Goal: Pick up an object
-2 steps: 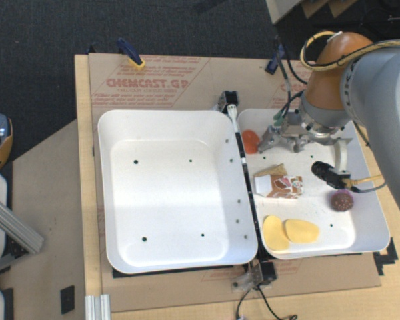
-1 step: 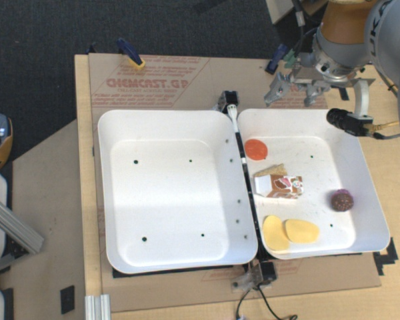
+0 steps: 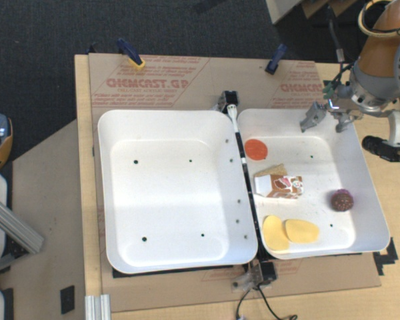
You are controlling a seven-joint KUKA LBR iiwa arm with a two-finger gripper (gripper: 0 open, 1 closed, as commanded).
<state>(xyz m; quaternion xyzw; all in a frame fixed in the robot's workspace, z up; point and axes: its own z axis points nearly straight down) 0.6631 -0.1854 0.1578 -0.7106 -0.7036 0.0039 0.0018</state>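
Observation:
The right bin [image 3: 360, 179] holds several objects. A flat orange-red disc [image 3: 256, 150] lies near its left wall. Below it sits a brown and white packet [image 3: 279, 184]. A dark purple ball [image 3: 342, 200] rests toward the right side. Two yellow pieces [image 3: 290, 233] lie at the front, one partly over the other. My gripper [image 3: 325, 121] hangs over the back right part of this bin, above and right of the disc. It is open, its two grey fingers [image 3: 311, 119] spread apart with nothing between them.
The left bin [image 3: 120, 139] sits beside the right one, with a black divider strip [image 3: 242, 165] between them. Both rest on a cardboard sheet [image 3: 167, 79] held by blue clamps [image 3: 131, 53] at the back. The grey and orange arm [image 3: 380, 52] comes in from the upper right.

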